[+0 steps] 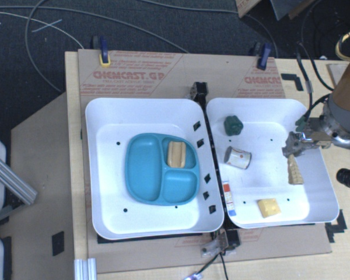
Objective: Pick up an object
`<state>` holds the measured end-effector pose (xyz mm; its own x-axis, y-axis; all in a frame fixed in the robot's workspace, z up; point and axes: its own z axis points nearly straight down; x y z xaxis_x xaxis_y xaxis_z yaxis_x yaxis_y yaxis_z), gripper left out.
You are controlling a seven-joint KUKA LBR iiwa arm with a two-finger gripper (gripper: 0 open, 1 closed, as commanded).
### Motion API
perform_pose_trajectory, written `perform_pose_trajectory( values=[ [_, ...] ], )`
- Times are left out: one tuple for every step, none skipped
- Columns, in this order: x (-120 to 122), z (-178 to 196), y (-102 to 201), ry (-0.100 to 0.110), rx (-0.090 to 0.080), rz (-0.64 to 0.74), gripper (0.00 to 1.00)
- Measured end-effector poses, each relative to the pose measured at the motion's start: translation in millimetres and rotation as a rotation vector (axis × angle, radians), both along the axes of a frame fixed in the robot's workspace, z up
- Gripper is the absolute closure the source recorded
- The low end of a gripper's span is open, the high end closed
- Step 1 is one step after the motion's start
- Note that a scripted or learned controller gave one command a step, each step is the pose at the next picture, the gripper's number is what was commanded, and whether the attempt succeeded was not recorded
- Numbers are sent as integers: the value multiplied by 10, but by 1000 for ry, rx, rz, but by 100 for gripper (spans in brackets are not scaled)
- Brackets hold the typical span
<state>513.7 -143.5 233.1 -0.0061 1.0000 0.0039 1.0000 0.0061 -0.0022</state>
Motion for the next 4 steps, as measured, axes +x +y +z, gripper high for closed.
perform_pose_trajectory(
  values=[
    [100, 87, 533, -5, -1, 1, 100],
    [157, -22, 1150, 1, 0, 1, 100],
    [185, 55, 1738, -3, -1, 1, 100],
    [264, -74, 2194, -2, -2, -1, 100]
  ],
)
